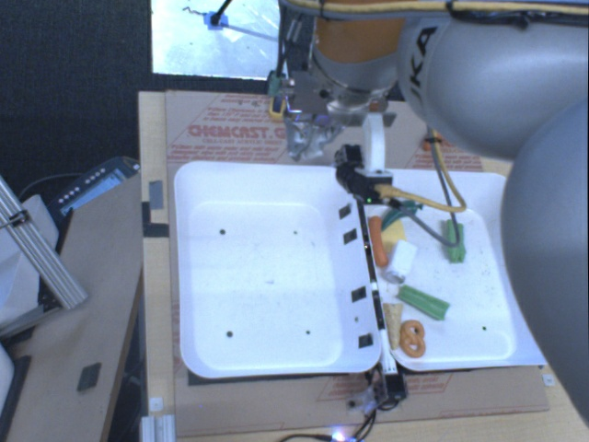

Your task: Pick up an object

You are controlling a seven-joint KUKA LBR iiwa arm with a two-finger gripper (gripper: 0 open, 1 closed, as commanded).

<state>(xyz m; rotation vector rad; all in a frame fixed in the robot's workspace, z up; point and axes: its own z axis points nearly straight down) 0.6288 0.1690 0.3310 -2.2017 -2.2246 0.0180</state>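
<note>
Objects for picking are lying in the right bin [479, 343], near its left wall: you are seeing an orange carrot-like piece [377, 240], a yellow block [394, 235], a white block [401, 260], a green stick [424, 302] and a pretzel-shaped piece [413, 338]. The gripper [311, 136] is hanging under the orange band, above the far edge of the left bin [258, 274], well apart from these objects. You are not able to tell how it is set, because this part is blurred and too small.

left bin [198, 274] | cardboard sheet [221, 132] under bins | metal rail [41, 256] far left | remote-like device [92, 182]
</note>
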